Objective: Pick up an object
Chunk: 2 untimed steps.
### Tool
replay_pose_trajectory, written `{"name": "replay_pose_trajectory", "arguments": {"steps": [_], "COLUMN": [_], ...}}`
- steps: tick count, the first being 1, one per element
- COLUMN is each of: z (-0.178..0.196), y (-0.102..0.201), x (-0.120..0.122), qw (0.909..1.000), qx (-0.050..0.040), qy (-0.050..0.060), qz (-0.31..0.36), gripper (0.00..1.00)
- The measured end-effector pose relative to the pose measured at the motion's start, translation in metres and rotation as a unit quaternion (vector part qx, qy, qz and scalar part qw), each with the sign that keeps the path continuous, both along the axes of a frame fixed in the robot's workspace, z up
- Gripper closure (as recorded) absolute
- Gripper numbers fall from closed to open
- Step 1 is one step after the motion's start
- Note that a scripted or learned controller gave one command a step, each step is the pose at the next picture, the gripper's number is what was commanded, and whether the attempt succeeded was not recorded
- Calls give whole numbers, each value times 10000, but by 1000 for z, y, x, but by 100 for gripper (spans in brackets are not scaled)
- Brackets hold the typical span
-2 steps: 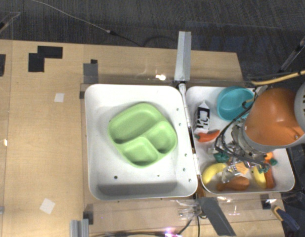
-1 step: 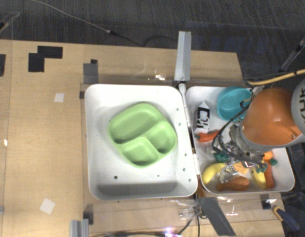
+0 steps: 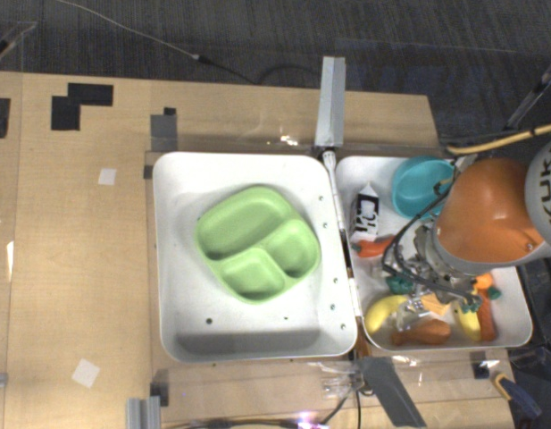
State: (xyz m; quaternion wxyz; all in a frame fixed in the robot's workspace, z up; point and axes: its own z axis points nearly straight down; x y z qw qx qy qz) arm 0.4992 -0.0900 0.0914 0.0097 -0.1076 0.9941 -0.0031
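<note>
Where the arm (image 3: 494, 208) reaches in over the right-hand bin (image 3: 522, 322), the pincer (image 3: 427, 304) sits low among the clutter, and whether it stands wide, narrow or closed on something cannot be told, since cables and wrist hardware cover it. Bins: two, white, shallow, side by side. Left bin (image 3: 177, 239), well to the left of the pincer: one green divided plate (image 3: 257, 242), three compartments, lying tilted. Right bin, around the pincer: one teal cup (image 3: 421, 186) beyond it toward the far wall; one white item with black markings (image 3: 365, 216) up and to its left; one small red-orange piece (image 3: 371, 248) just left of it, nearer than the white item; one yellow rounded object (image 3: 385, 313) just beside it on the left; one brown-orange object (image 3: 421, 332) directly below it, touching or nearly so; one yellow piece (image 3: 469, 325) and one orange carrot-like piece (image 3: 486, 320) just to its right. No item can be seen lifted.
</note>
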Motion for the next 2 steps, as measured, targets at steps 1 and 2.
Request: {"name": "replay_pose_trajectory", "arguments": {"steps": [1,2], "z": [0,0], "y": [2,5], "x": [-1,6], "qw": [9998,9973], "qx": [4,27], "qy": [-2,25], "qz": [-182,-731], "gripper": [0,0]}}
